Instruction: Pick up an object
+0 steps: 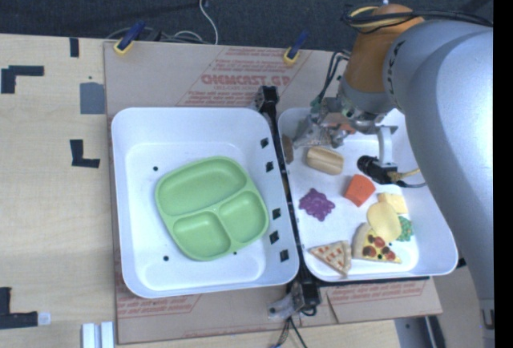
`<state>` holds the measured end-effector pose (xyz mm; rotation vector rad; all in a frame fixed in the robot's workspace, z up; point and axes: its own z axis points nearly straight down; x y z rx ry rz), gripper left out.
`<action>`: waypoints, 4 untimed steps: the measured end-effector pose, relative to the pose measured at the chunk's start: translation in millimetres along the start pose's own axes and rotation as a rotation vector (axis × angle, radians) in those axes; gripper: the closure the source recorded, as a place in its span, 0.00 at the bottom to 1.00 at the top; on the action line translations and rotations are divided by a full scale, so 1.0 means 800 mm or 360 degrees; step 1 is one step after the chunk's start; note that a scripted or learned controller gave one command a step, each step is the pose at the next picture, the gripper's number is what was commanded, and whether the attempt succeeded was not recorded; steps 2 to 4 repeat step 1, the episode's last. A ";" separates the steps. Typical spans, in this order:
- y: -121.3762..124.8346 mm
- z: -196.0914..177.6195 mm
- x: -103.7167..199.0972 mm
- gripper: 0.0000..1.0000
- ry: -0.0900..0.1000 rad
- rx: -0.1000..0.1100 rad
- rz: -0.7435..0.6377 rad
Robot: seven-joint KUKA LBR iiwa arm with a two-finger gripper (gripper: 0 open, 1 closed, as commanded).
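- Grey-and-orange arm reaches into the right bin (437, 258), its gripper (325, 128) low over the bin's far end; whether it is spread or closed cannot be made out.
- Tan bread roll (325, 159) lies just below the gripper, apparently apart from it.
- Nearby: orange block (360, 190), purple grape cluster (317, 204), two pizza slices (333, 256).
- Left bin (128, 178) holds a green divided plate (211, 207).

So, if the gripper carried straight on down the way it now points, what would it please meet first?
Most likely the tan bread-roll piece in the right bin, lying just below the gripper. Depth is hard to judge from this slanted view, so it might land on the bin floor beside it.
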<state>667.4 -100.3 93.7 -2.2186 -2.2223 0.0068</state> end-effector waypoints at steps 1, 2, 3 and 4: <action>-0.064 -0.120 0.087 1.00 0.0001 -0.0009 -0.0001; -0.064 -0.120 0.087 1.00 0.0001 -0.0009 -0.0001; -0.064 -0.120 0.087 1.00 0.0001 -0.0009 -0.0001; -0.064 -0.120 0.087 1.00 0.0001 -0.0009 -0.0001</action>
